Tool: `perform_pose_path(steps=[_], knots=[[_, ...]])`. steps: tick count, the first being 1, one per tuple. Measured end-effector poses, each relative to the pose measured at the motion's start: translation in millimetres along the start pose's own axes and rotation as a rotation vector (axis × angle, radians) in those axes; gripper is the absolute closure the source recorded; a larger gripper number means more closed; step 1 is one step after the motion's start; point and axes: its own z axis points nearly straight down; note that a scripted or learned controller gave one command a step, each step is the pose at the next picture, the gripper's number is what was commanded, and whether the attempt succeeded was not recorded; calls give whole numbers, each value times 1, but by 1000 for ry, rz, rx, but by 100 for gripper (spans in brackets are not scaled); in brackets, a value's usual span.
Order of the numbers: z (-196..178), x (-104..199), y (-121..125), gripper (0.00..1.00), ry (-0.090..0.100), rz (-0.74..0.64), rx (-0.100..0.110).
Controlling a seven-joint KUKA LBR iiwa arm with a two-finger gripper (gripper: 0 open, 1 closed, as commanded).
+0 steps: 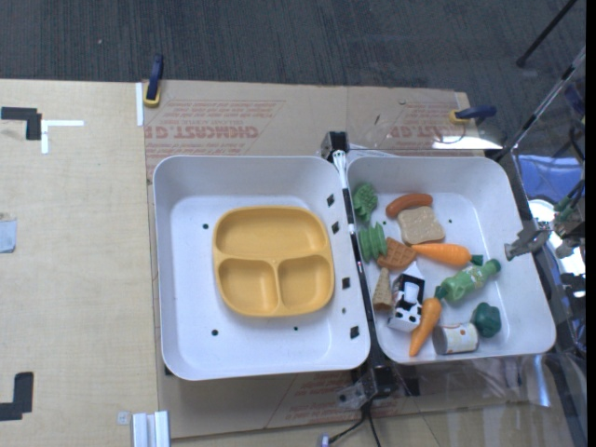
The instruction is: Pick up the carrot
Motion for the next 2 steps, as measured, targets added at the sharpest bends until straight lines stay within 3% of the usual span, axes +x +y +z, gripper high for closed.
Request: perform_pose_path(steps=[1, 2], knots=[[135, 5, 42, 0, 12, 69, 8], [157, 90, 31, 0, 2, 281, 2]])
